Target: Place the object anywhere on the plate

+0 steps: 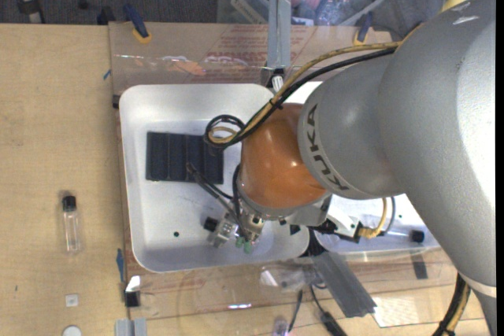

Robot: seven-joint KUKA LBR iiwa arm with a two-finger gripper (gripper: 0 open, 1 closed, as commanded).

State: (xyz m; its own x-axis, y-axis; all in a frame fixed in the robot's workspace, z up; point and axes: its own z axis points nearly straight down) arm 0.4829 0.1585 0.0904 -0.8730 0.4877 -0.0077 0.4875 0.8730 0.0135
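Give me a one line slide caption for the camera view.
KUKA arm reaches over the left white bin, its gripper low near the front wall, beside a dark ridged block.

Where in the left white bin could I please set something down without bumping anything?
The shallow white plastic bin is bare along its left wall, beside the dark ribbed rectangular block, and in the lower-left corner below that block. The lower-right is crowded by the grey arm's orange wrist band and the gripper.

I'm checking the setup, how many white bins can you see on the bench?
2. One white bin sits left of centre, holding a dark ribbed mat. The other bin is to its right, mostly hidden under the arm.
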